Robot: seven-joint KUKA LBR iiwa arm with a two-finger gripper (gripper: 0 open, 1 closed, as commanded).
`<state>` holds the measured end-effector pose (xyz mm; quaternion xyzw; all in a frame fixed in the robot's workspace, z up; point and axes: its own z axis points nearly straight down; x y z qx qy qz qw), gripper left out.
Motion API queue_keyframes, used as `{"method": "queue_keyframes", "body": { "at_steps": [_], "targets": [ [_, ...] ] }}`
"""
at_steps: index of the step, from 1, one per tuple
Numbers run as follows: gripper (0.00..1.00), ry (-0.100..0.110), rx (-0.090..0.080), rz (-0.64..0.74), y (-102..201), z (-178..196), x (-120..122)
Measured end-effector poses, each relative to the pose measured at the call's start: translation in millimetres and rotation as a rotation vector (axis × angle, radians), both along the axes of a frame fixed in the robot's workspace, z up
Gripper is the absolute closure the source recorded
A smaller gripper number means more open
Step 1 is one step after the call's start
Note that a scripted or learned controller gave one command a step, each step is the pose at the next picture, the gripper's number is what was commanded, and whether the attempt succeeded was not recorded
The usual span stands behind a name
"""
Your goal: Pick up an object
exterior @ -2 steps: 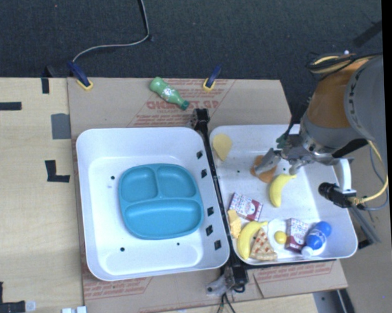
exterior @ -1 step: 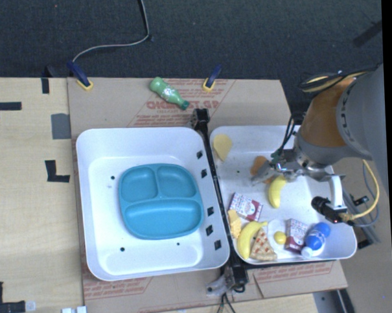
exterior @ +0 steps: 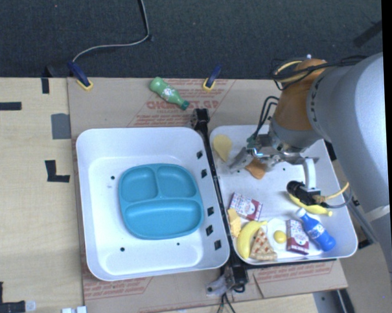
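Brown chunk (exterior: 256,172): in right bin (exterior: 275,198), partly under hand; we cannot tell its long axis.
Hand (exterior: 246,158): low over chunk; we cannot tell its grip.

The end effector (exterior: 246,158) partly hides a brown item (exterior: 256,171) beneath.

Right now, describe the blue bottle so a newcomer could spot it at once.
Start at the right bin, the one crowded with toy food, and go to its lower right corner in the view. The blue bottle lies there, just right of a red and white packet. It is that bin's only blue item; the green bottle lies outside both bins.
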<state>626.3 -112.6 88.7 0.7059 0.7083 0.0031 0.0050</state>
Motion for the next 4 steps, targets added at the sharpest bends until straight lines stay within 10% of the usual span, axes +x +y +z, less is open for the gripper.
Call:
{"method": "queue_keyframes", "body": {
  "at_steps": [1, 2, 3, 4],
  "targets": [
    [1.00, 0.001, -0.002, 0.000, -1.0, 9.8, -0.2],
    [0.00, 0.002, -0.002, 0.000, -1.0, 9.7, -0.3],
    [1.00, 0.003, -0.001, 0.001, -0.4, 19.0, -0.5],
    [0.00, 0.003, -0.002, 0.001, -0.4, 18.9, -0.6]
  ]
}}
